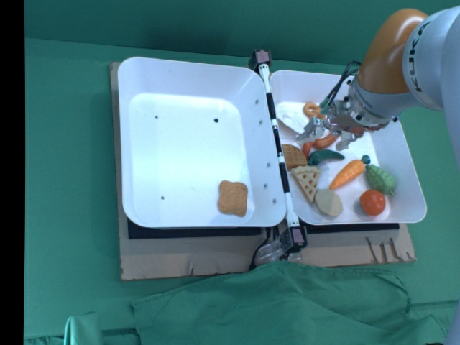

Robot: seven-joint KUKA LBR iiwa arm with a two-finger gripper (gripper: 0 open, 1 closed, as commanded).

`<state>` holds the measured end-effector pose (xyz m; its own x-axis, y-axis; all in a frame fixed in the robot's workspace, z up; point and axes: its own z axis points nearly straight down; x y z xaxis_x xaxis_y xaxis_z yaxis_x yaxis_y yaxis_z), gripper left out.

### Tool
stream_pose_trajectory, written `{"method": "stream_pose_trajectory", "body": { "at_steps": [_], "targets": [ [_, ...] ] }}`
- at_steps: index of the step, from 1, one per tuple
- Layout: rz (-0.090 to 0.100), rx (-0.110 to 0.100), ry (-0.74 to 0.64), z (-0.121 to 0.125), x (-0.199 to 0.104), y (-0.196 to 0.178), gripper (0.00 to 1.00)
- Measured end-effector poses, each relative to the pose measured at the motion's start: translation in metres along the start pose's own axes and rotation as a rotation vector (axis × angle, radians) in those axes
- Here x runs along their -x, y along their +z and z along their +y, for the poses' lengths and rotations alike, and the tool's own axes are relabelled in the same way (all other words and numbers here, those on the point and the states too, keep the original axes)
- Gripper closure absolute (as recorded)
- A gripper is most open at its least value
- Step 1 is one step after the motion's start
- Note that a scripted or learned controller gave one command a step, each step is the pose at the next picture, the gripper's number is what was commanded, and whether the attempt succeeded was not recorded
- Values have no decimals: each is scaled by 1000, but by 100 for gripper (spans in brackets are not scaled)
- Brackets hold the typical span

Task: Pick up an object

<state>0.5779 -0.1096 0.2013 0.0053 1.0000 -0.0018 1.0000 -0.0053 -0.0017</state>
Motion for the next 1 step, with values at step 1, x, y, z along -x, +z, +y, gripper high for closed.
{"method": "stream_pose_trajectory", "body": {
  "at_steps": [1],
  "targets": [
    [-1, 9, -2, 2, 2, 18, 0]
  ]
}}
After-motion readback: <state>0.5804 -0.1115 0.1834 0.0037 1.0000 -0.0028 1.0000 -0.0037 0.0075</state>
